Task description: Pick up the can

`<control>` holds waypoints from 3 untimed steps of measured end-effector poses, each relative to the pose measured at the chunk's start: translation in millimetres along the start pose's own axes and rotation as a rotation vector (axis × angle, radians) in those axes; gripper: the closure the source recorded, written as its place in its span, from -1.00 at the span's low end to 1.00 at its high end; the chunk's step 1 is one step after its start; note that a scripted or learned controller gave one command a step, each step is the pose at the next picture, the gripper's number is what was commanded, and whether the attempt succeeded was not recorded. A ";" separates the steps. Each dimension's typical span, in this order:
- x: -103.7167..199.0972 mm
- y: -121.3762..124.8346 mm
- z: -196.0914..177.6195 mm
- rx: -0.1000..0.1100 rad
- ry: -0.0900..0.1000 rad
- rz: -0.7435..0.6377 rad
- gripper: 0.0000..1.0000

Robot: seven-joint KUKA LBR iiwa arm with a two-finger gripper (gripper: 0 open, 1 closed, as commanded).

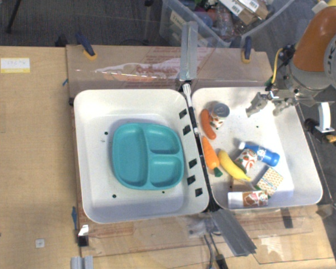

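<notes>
A small can (218, 115) with a grey top and a red and white label stands in the right bin (305, 167), near its far left corner. It touches the upper end of an orange carrot-like piece (208, 125). My gripper (265, 105) hovers over the far right part of the same bin, about a hand's width to the right of the can. Its fingers are spread open with nothing between them.
The right bin also holds a second orange piece (211, 154), a banana (233, 166), a blue bottle (260, 153), a patterned box (270, 180) and a white packet (246, 198). A teal divided plate (147, 155) lies in the left bin (89, 150). A clear crate of clutter (227, 7) stands behind.
</notes>
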State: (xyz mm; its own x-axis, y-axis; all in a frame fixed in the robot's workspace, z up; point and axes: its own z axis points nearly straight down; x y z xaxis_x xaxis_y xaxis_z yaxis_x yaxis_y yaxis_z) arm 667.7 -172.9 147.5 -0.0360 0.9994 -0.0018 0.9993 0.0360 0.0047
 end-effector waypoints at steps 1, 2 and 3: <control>81.7 2.2 44.5 0.005 0.003 -0.020 -1.00; 51.2 -78.2 55.8 -0.009 -0.001 -0.094 -1.00; 48.7 -77.1 44.5 -0.015 -0.003 -0.089 1.00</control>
State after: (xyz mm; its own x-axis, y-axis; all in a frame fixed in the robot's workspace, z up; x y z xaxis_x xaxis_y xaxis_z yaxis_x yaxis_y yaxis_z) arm 589.1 -127.1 102.6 -0.1248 0.9922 -0.0057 0.9920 0.1249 0.0191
